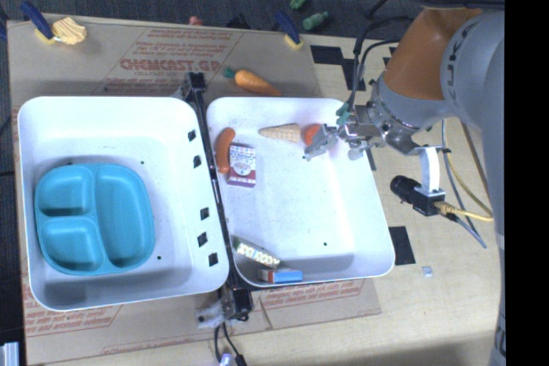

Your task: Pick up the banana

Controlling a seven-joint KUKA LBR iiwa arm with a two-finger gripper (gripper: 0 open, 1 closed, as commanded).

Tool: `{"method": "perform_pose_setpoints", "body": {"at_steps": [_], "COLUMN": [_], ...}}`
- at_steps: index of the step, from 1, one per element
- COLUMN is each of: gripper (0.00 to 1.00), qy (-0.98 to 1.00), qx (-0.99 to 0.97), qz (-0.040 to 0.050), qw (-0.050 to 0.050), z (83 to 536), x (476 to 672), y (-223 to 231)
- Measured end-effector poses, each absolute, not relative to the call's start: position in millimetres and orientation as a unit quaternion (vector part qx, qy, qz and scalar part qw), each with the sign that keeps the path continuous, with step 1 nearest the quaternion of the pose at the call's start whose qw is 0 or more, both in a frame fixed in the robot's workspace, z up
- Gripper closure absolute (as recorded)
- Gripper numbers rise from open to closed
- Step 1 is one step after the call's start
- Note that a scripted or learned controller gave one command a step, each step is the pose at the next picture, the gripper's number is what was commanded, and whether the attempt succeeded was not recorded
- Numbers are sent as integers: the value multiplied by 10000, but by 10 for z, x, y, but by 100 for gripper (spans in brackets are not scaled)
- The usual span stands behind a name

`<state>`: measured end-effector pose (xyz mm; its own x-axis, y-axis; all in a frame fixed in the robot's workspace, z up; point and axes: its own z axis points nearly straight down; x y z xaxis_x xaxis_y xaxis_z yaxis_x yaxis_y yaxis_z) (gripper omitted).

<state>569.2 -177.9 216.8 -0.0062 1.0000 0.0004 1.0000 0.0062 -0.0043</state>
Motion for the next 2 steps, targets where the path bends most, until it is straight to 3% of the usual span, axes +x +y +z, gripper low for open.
{"method": "perform_pose_setpoints", "body": {"at_steps": [1,2], "gripper": [0,0], "qy": [-7829,-8495], "qx": [-6222,-5275], "qz": [11,9], "qw": [19,29], "z": [1665,910], "x": [5453,5281], "y": [-1077,-1083]}}
